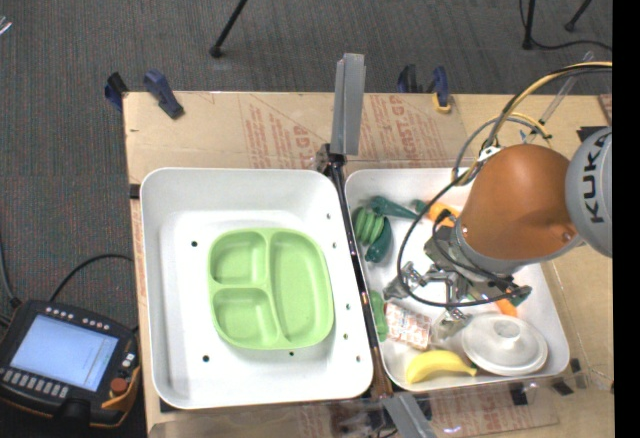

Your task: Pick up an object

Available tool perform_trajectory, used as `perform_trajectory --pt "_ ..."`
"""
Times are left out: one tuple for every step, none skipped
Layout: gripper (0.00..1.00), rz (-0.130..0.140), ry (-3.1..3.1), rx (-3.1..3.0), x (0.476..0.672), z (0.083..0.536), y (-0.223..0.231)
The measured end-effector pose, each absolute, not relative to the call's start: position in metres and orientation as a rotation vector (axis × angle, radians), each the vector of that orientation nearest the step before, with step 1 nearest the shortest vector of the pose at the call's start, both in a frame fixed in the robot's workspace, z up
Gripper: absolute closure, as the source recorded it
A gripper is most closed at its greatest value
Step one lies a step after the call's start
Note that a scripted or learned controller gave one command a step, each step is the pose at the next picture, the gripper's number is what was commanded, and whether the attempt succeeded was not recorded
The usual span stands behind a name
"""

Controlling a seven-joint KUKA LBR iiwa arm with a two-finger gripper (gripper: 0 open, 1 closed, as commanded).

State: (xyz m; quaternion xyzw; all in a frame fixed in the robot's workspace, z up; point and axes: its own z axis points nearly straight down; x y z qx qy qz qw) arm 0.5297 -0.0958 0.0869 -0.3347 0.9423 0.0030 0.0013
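My gripper (pixel 437 294) hangs low in the right bin (pixel 556 326), under the orange wrist band (pixel 515 206). It is just above a red-and-white packet (pixel 405 324) at the bin's front left. A yellow banana (pixel 440 366) lies along the front wall. Beside the banana, at the front right, stands a white lidded bowl (pixel 505 344). Green vegetables (pixel 372 231) lie at the back left of this bin. Small orange pieces (pixel 509 305) peek out beside the wrist. The arm hides the middle of the bin.
The left bin (pixel 165 226) holds a light green divided plate (pixel 270 288). A grey upright post (pixel 348 111) stands behind the seam between the bins. Cables (pixel 500 126) loop above the wrist. A teach pendant (pixel 65 356) lies at the lower left, off the bench.
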Motion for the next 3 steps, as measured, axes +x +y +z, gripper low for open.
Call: perform_trajectory --pt "0.0 0.002 2.896 -1.202 0.623 0.088 -0.17" --pt "0.0 0.004 2.855 -1.3 0.581 0.089 -0.191" --pt "0.0 0.003 2.879 -1.248 0.533 0.088 -0.21"
